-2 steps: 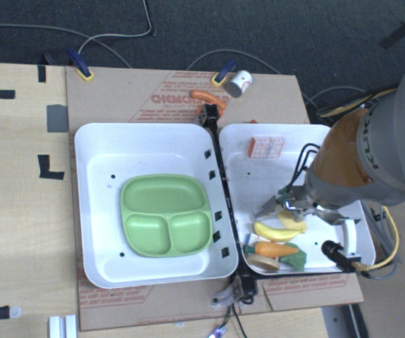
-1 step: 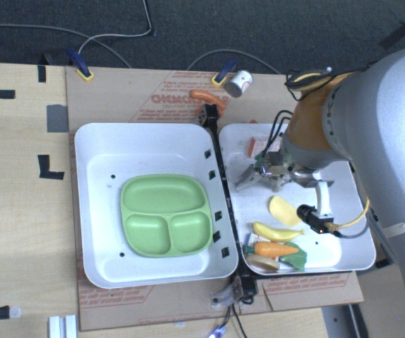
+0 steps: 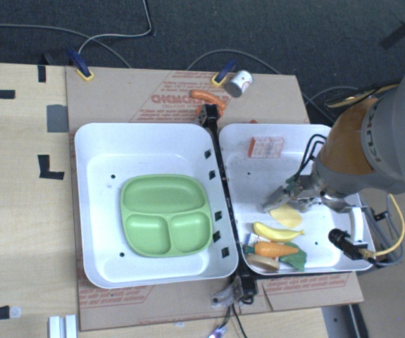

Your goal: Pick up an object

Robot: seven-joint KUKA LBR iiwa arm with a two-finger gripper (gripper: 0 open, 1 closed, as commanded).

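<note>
My gripper [image 3: 281,201] hangs low in the right bin [image 3: 272,171], and I cannot tell whether it is wide, narrow or holding anything. Just under its tip lies a pale yellow piece [image 3: 287,217]. Further below it are a banana [image 3: 276,232], a carrot [image 3: 277,249] and a tan piece [image 3: 261,262]. Well off to its left, the other bin [image 3: 100,153] holds a green divided plate [image 3: 165,213].

- I see two white bins [image 3: 89,189].
- Pale green tray [image 3: 165,214] in the left bin.
- Yellow banana [image 3: 275,232], orange carrot [image 3: 276,249] with green top.
- Pale yellow piece [image 3: 287,217].
- Arm [image 3: 368,146] grey with an orange band.
- Cardboard [image 3: 167,97] brown with red print.
</note>
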